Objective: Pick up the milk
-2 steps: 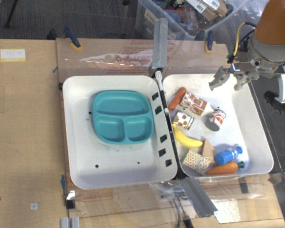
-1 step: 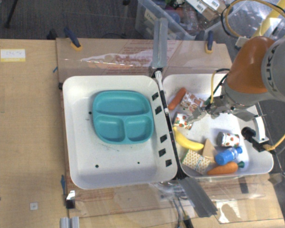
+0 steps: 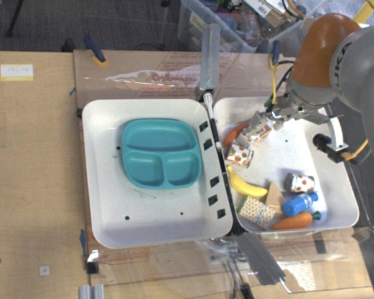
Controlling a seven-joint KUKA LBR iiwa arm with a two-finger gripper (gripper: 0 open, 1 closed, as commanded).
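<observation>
End effector (image 3: 259,128) is hovering in the right bin (image 3: 343,167), grip state unclear; milk (image 3: 239,155) is lying just below-left, tilted diagonally.

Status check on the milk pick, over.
Gripper low in right bin, over milk carton; grasp unconfirmed. Carton lies at bin's left wall. Banana and an orange item crowd it.

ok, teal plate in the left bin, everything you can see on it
The teal plate is a rounded-rectangle divided tray that looks like matte plastic, with one long compartment on the far side and two smaller ones nearer the camera. It lies flat, face up, nothing in it, about mid left bin, apart from the walls. Nothing touches it but the bin floor.
</observation>
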